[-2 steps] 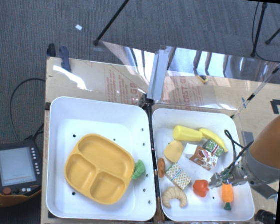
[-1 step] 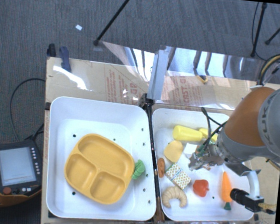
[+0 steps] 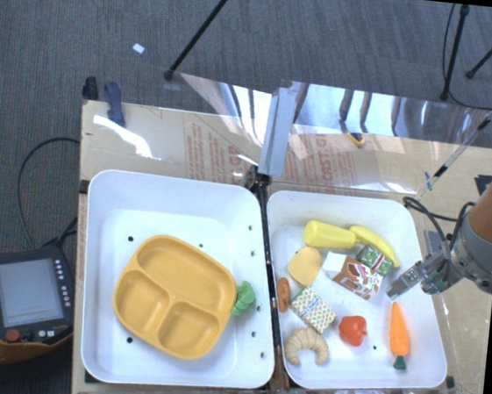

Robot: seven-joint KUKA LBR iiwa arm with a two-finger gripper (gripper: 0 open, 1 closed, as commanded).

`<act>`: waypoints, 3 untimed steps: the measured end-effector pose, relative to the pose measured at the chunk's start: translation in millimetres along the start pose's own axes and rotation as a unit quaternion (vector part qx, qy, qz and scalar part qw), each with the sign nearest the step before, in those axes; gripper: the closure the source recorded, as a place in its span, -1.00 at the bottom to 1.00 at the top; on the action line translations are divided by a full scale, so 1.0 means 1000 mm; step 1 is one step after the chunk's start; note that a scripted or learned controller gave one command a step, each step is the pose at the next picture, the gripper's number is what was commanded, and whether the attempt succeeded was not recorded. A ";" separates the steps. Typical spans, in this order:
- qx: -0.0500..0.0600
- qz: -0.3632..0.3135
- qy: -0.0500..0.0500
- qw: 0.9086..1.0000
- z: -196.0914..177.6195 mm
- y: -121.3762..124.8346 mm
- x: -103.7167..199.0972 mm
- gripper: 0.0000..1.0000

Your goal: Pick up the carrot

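- Lying at the right side of the right bin (image 3: 437, 224), the carrot (image 3: 399, 331) is a smooth orange cone, its green stub pointing toward the bin's near edge.
- Tool (image 3: 408, 283) hangs above the carrot's blunt top, near it but apart; how wide it stands I cannot tell, and nothing shows in it.
- Near the carrot: a glossy red tomato (image 3: 353, 329), a curved tan croissant (image 3: 307, 346), a printed box (image 3: 313, 309), a second box (image 3: 359, 277) in red and white.
- Farther back: a yellow cylinder (image 3: 329, 236), a banana (image 3: 377, 242), a pale cheese wedge (image 3: 304, 265).
- Left bin (image 3: 123, 195) bears a yellow three-part plastic tray (image 3: 174, 296), a green leafy piece (image 3: 244, 297) touching its right edge.
- Desk (image 3: 199, 142) is brown board.
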State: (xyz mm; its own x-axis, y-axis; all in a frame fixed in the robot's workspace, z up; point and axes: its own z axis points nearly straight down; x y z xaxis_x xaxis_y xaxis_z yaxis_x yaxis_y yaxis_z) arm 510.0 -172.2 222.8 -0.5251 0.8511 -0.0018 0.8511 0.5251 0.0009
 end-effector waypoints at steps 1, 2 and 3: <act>0.001 -0.002 0.002 1.000 0.002 0.001 0.002 -1.00; 0.001 0.037 0.003 0.999 0.137 -0.042 -0.003 -1.00; 0.001 -0.140 0.003 0.990 0.136 -0.049 -0.015 -1.00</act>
State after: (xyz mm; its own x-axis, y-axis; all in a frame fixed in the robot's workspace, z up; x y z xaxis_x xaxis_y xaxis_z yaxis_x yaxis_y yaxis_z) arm 476.2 -210.7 86.6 -0.7398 0.6728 0.0033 0.6728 0.7399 -0.0003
